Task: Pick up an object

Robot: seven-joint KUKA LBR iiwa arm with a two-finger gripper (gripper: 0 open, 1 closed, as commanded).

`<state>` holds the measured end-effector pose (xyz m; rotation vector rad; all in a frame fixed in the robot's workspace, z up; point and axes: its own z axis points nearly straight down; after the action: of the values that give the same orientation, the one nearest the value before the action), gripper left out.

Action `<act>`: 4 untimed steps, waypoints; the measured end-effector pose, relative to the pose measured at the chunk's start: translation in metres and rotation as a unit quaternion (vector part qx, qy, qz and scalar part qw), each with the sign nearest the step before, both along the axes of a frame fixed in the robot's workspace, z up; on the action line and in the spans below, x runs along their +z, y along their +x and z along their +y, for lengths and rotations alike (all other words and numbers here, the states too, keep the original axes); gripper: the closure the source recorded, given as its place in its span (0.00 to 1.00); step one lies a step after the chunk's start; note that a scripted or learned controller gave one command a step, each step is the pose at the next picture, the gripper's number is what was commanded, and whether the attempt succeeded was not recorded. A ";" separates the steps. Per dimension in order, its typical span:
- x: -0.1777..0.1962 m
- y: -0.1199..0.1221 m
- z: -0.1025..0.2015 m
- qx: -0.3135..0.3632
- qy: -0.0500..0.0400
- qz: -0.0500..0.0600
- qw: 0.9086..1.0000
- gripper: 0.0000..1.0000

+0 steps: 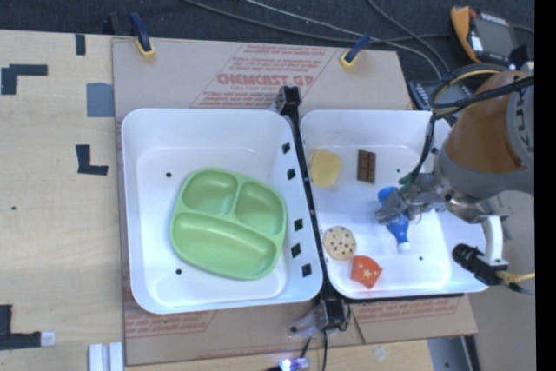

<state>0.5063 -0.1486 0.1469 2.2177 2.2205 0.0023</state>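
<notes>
The big green plate lies in the left bin. In the right bin, the pincer sits over a blue thing. I cannot tell if it pinches. A cookie lies nearby.

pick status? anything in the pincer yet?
Done: the arm is down in the right bin, with the pincer right at a blue object. In hand: a grasp isn't confirmed, and the object looks to be resting on the bin floor. Left: secure and lift. The yellow piece, brown block, cookie and red piece lie untouched.
</notes>
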 end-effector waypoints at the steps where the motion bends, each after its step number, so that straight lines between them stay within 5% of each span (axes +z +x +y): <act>1: 0.053 0.001 0.000 0.000 0.000 0.000 1.000 1.00; 4: 0.062 0.026 0.169 0.003 0.001 0.002 1.000 1.00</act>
<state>0.5322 0.0202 0.2089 2.2135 2.2316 0.0009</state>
